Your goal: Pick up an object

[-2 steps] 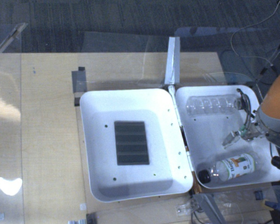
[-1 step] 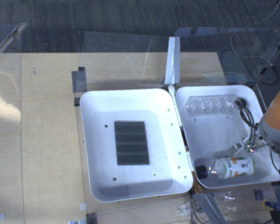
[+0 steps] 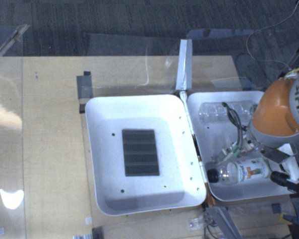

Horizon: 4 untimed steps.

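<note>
In the right bin (image 3: pixel 214 188), a clear bottle (image 3: pixel 241 171) with a black cap and an orange-and-green label lies on its side near the front wall. A second clear plastic bottle (image 3: pixel 217 112) lies near the back wall. My gripper (image 3: pixel 237 149) reaches in from the right under the orange-banded wrist and hangs low, just above the labelled bottle's shoulder. I see nothing held in it. In the middle of the left bin (image 3: pixel 100 144) lies a flat, dark, ridged rectangular block (image 3: pixel 140 152).
A thin black cable (image 3: pixel 234 117) loops over the right bin's middle. The divider wall (image 3: pixel 193 139) between the bins runs close to the left of the gripper. A metal post (image 3: pixel 183 66) stands behind the bins.
</note>
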### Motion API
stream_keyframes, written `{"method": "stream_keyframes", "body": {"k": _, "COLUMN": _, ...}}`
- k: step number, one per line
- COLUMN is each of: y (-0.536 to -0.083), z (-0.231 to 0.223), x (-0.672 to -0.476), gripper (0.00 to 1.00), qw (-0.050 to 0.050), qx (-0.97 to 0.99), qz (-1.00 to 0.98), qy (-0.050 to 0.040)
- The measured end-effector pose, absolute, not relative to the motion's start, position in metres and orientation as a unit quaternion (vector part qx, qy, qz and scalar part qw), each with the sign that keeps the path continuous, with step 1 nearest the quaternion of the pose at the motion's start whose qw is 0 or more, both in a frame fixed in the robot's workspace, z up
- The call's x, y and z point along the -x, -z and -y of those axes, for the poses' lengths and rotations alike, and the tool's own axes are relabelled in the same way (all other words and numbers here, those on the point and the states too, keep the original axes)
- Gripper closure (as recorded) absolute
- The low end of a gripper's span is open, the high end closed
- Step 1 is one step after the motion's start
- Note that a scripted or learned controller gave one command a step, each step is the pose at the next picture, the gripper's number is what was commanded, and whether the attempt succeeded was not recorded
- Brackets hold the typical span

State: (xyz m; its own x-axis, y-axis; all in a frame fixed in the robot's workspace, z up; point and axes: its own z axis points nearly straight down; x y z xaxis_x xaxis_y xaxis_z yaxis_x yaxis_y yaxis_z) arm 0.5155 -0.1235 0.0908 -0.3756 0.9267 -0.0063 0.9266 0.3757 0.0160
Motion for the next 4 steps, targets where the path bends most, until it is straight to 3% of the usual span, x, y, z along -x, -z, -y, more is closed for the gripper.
{"method": "stream_keyframes", "body": {"k": 1, "y": -0.09, "z": 0.093, "x": -0.582, "gripper": 0.0, "qw": 0.006, "qx": -0.642, "qz": -0.766, "qy": -0.0048}}
{"method": "stream_keyframes", "body": {"k": 2, "y": -0.089, "z": 0.093, "x": -0.606, "gripper": 0.0, "qw": 0.005, "qx": -0.615, "qz": -0.789, "qy": -0.003}}
{"method": "stream_keyframes", "body": {"k": 3, "y": -0.085, "z": 0.101, "x": -0.641, "gripper": 0.0, "qw": -0.052, "qx": -0.608, "qz": -0.792, "qy": 0.0229}}
{"method": "stream_keyframes", "body": {"k": 4, "y": -0.083, "z": 0.109, "x": -0.643, "gripper": 0.0, "qw": -0.066, "qx": -0.578, "qz": -0.813, "qy": 0.0228}}
